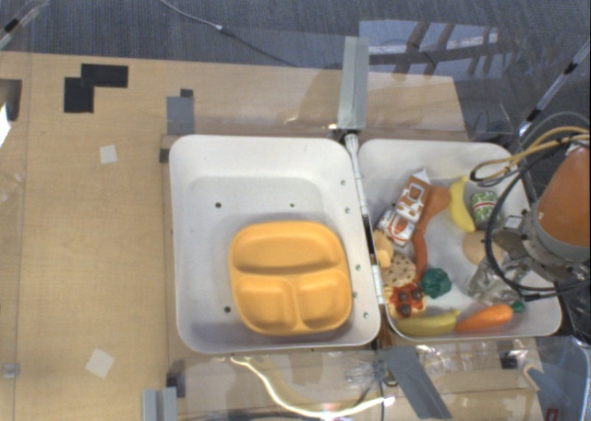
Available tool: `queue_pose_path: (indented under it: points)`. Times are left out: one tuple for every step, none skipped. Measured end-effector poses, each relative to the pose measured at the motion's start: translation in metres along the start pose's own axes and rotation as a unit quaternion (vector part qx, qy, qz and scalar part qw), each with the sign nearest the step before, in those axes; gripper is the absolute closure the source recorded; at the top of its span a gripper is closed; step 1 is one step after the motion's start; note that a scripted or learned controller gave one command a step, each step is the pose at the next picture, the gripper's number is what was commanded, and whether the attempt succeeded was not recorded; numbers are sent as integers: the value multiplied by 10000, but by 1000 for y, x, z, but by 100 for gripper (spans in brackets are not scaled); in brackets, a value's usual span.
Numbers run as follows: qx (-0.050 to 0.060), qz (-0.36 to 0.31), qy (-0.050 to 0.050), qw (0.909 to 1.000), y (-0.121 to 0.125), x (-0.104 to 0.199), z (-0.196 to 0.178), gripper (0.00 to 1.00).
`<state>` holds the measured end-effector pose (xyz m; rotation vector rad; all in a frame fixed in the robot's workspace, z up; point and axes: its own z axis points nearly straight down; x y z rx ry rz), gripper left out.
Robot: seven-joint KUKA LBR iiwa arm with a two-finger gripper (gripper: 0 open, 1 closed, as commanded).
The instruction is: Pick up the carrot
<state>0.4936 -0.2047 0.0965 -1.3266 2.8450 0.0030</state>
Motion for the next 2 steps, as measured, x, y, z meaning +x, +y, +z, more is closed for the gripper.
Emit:
queue_pose_path:
  points:
    - [73, -25, -53, 10000, -3, -6, -6, 0]
    - [65, 758, -28, 9971, -39, -33, -85, 0]
